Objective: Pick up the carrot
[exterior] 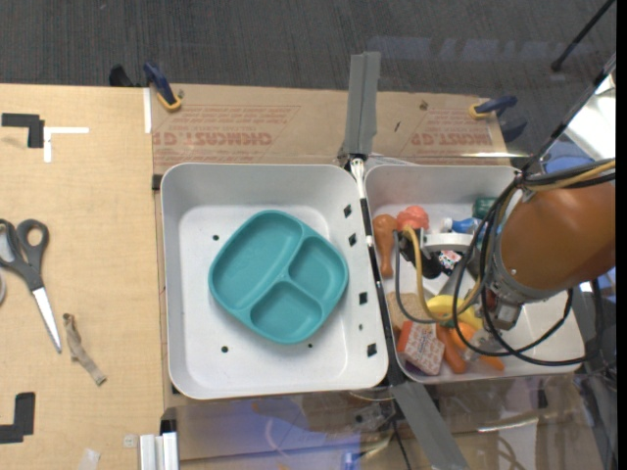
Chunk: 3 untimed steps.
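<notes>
The robot arm [554, 238] hangs over the right bin [549, 360]. Its claw [480, 323] is probably near an orange carrot [458, 345]; claw state unclear. Descend centred over it.

We see the carrot [460, 349], a small orange toy, lying at the near end of the right bin [446, 176] among other toy foods, just beside a pink-and-white packet [423, 348] and below a yellow piece [443, 307]; the arm's wrist overhangs and hides part of it, so we cannot tell its full shape
</notes>
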Available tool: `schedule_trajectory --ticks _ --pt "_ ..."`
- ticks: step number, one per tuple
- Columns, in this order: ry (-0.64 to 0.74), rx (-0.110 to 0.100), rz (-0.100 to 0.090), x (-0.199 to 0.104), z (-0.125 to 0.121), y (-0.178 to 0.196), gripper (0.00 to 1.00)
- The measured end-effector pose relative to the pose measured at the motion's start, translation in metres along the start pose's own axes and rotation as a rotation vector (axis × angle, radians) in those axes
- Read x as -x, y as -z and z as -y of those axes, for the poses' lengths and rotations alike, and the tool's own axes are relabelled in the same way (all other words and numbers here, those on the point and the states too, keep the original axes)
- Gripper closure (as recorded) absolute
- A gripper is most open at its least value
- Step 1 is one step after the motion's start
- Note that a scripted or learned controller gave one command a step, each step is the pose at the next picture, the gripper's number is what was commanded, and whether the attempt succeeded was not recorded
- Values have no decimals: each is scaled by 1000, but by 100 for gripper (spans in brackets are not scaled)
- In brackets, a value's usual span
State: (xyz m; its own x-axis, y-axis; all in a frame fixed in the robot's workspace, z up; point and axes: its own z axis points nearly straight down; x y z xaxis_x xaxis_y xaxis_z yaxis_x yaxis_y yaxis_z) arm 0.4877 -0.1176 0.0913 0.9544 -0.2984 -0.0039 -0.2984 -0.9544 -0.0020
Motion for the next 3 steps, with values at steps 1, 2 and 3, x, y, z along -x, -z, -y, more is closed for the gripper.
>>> schedule_trajectory --ticks 1,2,3 --pt "-219 -2 -1 -52 -30 48 0" --pt "-163 -3 -2 -91 -33 0 0" --pt "-126 -2 -4 -17 -29 1 0"
